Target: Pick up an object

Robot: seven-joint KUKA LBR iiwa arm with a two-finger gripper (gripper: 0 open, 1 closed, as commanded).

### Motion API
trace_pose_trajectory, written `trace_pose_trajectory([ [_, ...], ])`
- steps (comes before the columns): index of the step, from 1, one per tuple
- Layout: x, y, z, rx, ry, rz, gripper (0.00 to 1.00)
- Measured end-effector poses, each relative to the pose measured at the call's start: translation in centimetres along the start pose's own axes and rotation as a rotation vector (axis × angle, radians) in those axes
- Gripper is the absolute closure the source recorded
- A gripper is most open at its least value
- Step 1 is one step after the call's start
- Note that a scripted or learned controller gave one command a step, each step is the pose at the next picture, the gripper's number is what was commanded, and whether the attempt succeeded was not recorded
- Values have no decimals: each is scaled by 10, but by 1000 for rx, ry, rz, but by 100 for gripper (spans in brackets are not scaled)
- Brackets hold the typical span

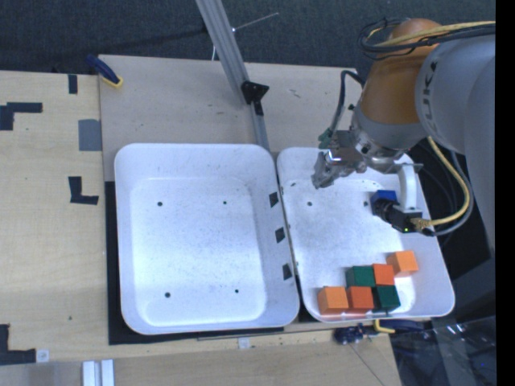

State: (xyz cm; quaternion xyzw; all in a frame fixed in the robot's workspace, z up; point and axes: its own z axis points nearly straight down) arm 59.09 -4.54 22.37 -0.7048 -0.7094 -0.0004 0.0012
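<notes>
Wooden bench (48, 240) spans the view, w/ black tape marks (22, 112) on its left part. Grey arm (459, 71) w/ orange band (398, 63) comes in from the far right, above the right bin.

Left bin (129, 215), white & shallow, sits mid-bench. Right bin (302, 240) lies just beside it, rims meeting along the shared edge. Both are on a black mat (109, 256), which shows along the left bin's left & near sides.

Slim metal bar (217, 22) slants from the far edge down to the far end of the seam btwn the bins, w/ a black bracket (255, 92) on it.

Gripper (324, 177) hangs over the far-left part of the right bin, pointing down. Can't tell if it's released or clenched.

Task's things are a cluster of blocks in the right bin's near-right corner, well apart from the gripper.
- Near row, left to right: near-left orange block (332, 298), near-mid orange block (361, 297), near-right green block (387, 296).
- Behind them: far green block (361, 276), far orange block (383, 274).
- Outlying orange block (402, 261) is furthest right, turned askew.

Small blue piece (386, 197) is at the bin's right side. Can't tell what it is.

Blue-and-yellow item (105, 69) lies at the bench's far left.
</notes>
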Motion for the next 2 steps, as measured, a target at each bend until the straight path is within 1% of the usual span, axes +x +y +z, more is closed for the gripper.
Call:
trace_pose_trajectory([
  [1, 52, -13, -11, 1, 0, -1, 100],
  [2, 103, -28, 1, 3, -1, 0, 100],
])
